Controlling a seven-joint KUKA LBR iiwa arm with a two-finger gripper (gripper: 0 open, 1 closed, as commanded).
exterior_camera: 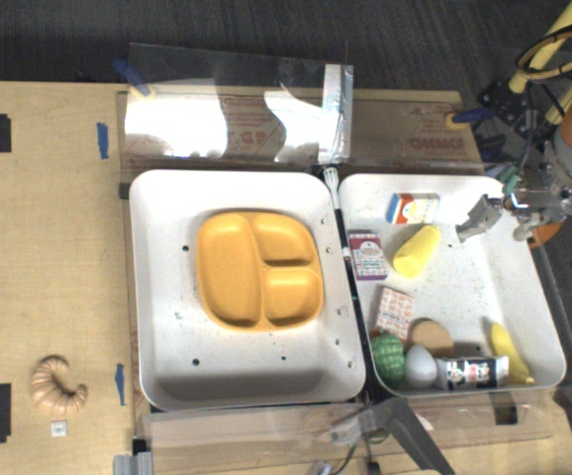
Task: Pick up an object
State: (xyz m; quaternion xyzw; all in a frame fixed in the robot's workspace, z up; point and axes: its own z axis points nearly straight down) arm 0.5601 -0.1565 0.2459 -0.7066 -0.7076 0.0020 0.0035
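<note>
My gripper hangs over the upper right part of the right bin, open, with nothing between its fingers. Just left of it lie a yellow lemon-like object and a small red, white and blue box. A maroon card and a red-patterned packet rest along the bin's left side. At the near edge a green ball, a brown disc, a silver ball, a black-and-white tube and a yellow banana crowd together.
The left bin holds a yellow divided tray. A tan croissant-shaped toy lies on the wooden bench at the lower left. A clear plastic sheet stands behind the bins. Cables hang at the upper right.
</note>
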